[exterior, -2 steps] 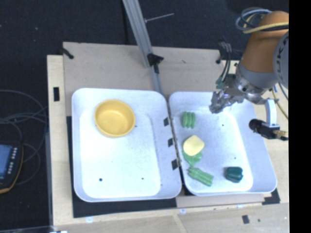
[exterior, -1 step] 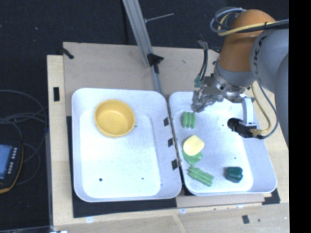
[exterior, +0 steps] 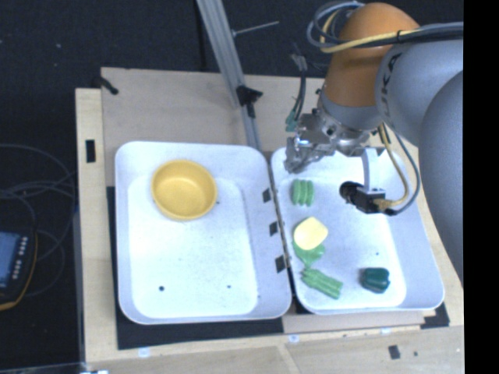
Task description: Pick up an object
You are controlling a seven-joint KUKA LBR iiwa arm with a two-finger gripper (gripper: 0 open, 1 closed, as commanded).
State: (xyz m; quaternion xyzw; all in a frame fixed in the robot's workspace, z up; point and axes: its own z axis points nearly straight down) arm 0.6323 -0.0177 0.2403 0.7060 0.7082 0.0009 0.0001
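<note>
Grey metal, my claw (exterior: 300, 158) hangs over the far left corner of the right-hand shallow white bin (exterior: 405, 240); I cannot tell how it is set or whether it has hold of anything.

Just below it in that bin lies a small ribbed light-green piece (exterior: 302, 192), then a yellow-and-green rounded piece (exterior: 309, 234), a ribbed green pod-shaped piece (exterior: 323, 283) and a dark green chunky piece (exterior: 375, 280) near the front. The left white bin (exterior: 195, 287) on the desk (exterior: 156, 104) carries a round yellow bowl (exterior: 184, 189).

A ribbed green piece (exterior: 302, 192) lies flat in the right bin (far end).
</note>
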